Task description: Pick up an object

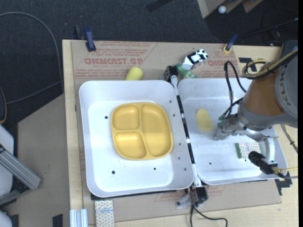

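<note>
My gripper [221, 131] sits low in the right bin [213, 171]; can't tell how it's set. The pale yellow object [204, 119] lies just to its left on the bin floor, long axis running up-down in view. Not held yet.

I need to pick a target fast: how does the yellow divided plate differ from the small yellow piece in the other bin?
The divided plate is much larger than the small yellow piece. The plate has three compartments; the piece looks like a plain flat oval. The plate sits mid-bin in the left bin, far from the gripper; the piece lies in the right bin, just left of the gripper. Both are yellow and lie flat.
</note>
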You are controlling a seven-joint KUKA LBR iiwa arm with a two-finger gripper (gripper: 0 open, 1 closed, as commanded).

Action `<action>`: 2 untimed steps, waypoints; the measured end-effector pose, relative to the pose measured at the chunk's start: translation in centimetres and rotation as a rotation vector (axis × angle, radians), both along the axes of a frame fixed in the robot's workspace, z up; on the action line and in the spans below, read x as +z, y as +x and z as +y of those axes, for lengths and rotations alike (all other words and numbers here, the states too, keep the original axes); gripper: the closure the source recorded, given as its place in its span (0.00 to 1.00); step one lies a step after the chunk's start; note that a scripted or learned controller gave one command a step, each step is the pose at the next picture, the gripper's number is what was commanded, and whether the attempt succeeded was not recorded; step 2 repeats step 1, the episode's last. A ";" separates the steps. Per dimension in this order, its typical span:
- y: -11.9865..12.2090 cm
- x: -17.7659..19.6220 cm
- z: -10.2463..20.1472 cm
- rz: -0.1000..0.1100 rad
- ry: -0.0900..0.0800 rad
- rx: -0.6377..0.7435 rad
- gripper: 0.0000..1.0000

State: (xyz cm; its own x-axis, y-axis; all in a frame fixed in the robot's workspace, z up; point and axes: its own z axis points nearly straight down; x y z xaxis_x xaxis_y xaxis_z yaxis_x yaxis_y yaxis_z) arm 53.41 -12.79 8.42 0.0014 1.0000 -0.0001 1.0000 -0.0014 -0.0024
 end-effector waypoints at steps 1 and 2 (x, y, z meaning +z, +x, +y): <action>0.1 1.0 0.1 -0.003 0.000 0.000 1.00; 0.1 1.0 0.1 -0.003 0.000 0.000 1.00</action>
